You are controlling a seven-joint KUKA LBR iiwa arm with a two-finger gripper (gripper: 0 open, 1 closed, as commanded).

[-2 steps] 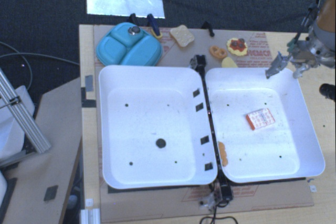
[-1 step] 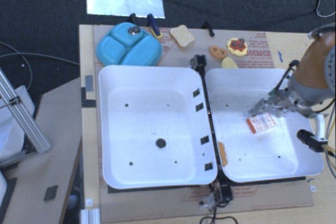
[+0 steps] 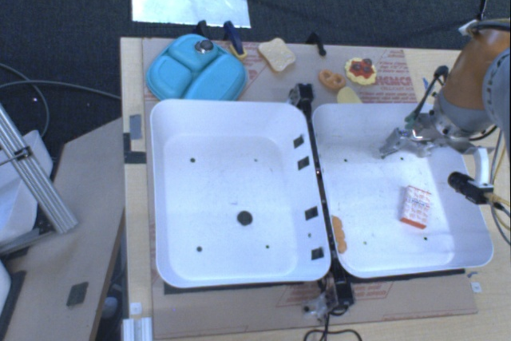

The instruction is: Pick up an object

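Note:
In the right bin point(image 3: 471, 251) lies a small white and orange box point(image 3: 415, 206), right of its middle. A small orange piece point(image 3: 338, 234) rests against that bin's left wall. A dark round disc point(image 3: 244, 217) sits on the floor of the left bin point(image 3: 172, 172). My gripper point(image 3: 393, 144) hangs over the back part of the right bin, pointing left, up and to the left of the box and apart from it. It looks open, with nothing between its fingers.
Behind the bins on the cardboard lie a blue divided plate point(image 3: 196, 69), a toast slice point(image 3: 277, 54), a pretzel point(image 3: 331, 78), a small red-topped tart point(image 3: 361, 70) and a yellow piece point(image 3: 348, 96). A black divider point(image 3: 313, 172) runs between the bins.

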